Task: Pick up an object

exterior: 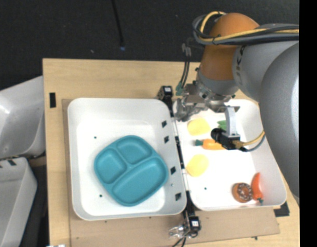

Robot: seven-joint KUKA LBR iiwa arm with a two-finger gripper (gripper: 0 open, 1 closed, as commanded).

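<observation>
Carrot [211, 145] lies crosswise (green end left), below pincer [191, 108].

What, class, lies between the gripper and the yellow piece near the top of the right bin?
Nothing visible does. The gripper hangs at the right bin's upper left corner, and the yellow piece lies just below it with bare white floor around.

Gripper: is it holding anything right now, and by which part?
Cannot be told. The gripper sits low at the right bin's far left corner, just above a yellow piece, and nothing shows between its fingers.
</observation>
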